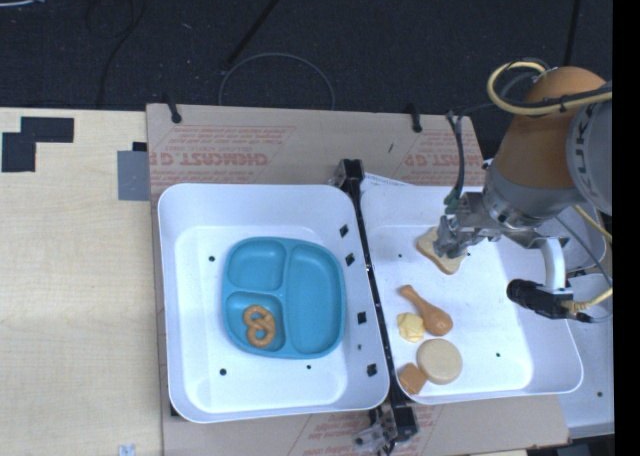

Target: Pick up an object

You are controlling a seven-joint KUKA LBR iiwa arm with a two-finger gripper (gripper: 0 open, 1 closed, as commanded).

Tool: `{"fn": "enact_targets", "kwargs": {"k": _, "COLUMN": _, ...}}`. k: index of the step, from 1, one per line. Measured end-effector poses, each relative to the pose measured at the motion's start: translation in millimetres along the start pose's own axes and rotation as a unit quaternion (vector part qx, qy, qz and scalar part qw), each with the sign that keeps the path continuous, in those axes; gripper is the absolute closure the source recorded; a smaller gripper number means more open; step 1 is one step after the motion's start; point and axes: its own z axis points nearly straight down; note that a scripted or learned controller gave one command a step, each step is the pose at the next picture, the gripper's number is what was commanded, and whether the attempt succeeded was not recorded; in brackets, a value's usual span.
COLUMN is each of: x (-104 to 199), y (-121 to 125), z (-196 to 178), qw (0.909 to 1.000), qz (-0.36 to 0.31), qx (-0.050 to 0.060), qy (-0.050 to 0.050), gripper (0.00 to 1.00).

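Round tan bun [439,360] and an orange piece [412,378] lie at the right bin's [540,369] near edge.
Just beyond the bun: a yellow lump [410,327] and a drumstick [427,310]. Farther back, the gripper [452,238] sits over a tan slice [438,253]; cannot tell its grip. Left of the bun, the blue tray [310,294] holds a pretzel [260,326].

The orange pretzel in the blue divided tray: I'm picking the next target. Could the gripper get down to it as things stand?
Probably yes. The orange pretzel lies alone in its compartment of the blue divided tray, nothing over it, though the gripper sits in the other bin above a tan food piece.
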Motion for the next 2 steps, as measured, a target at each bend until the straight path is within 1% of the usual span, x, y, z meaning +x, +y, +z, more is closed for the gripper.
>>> {"fn": "enact_targets", "kwargs": {"k": 1, "x": 2.1, "y": -4.0, "z": -61.4, "qw": 1.0, "qz": -0.003, "qx": 0.0, "qy": 0.0, "gripper": 1.0}}
{"fn": "enact_targets", "kwargs": {"k": 2, "x": 0.7, "y": -3.7, "z": -85.3, "qw": 1.0, "qz": -0.003, "qx": 0.001, "qy": 0.0, "gripper": 1.0}}
